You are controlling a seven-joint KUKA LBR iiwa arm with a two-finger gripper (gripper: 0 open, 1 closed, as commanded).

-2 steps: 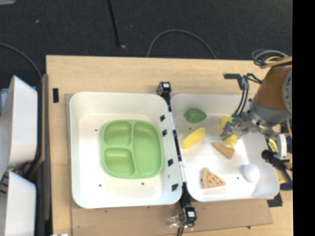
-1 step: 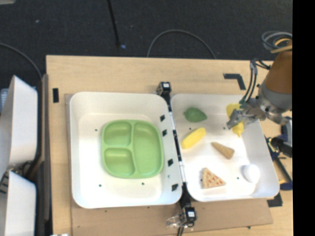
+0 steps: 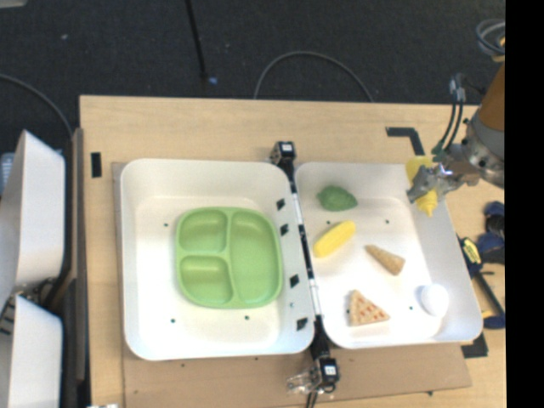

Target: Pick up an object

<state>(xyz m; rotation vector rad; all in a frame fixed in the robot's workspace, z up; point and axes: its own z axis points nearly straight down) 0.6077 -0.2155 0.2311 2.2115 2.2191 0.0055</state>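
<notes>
The likeliest candidates for picking lie in the right bin (image 3: 463, 321), in the right half of the frame: a yellow corn cob (image 3: 334, 239) lying on a slant near the bin's left wall, a green leafy piece (image 3: 337, 198) just above it toward the upper left of that bin, a tan bread-like wedge (image 3: 385, 259) near the middle, a pizza slice (image 3: 366, 309) lower down, and a small white rounded object (image 3: 433, 299) at the lower right, close to the wall. All five lie apart from one another on the bin floor. The hand (image 3: 429, 187) hangs at the bin's upper right edge, with something yellow showing at its tip; I cannot tell whether that is a held object or part of the tool, and I cannot tell how far the hand is open. That doubt is the first risk: if a piece is only pinched at its edge, it may well slip. Starting so close to the rim, a descent could clip the bin wall. The corn cob is round and may roll from a closing grip; the white object is pale against the white floor and sits by the wall, leaving little room. The left bin (image 3: 136, 228) holds a green divided plate (image 3: 228, 257), well apart from the hand on the worktop (image 3: 170, 117).
</notes>
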